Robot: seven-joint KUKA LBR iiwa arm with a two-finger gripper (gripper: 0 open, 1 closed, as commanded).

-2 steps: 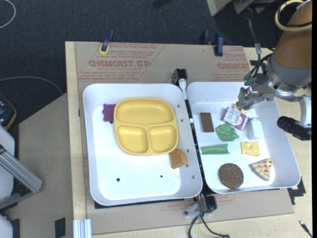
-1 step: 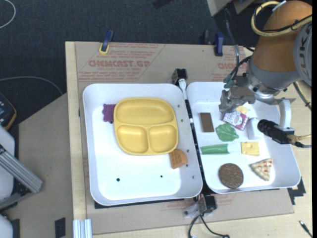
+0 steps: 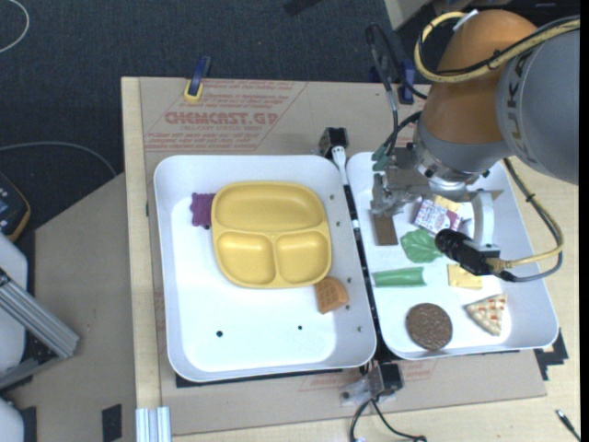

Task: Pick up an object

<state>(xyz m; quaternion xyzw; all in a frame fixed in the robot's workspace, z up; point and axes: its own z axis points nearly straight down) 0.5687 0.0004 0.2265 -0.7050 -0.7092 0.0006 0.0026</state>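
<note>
Legible text: red print reading "CHEMCAST G.P" on the brown cardboard sheet [image 3: 230, 109] under the bins, up and to the left of the gripper [image 3: 391, 196]. Smaller red lines above and below it cannot be read.

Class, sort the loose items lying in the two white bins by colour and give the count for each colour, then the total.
Yellow: 2, divided tray, cheese wedge
Purple: 1, piece beside the tray
Brown: 2, bread chunk, round cookie
Green: 2, leaf, bean pod
Orange-and-cream: 1, pizza slice
Total: 8
</note>
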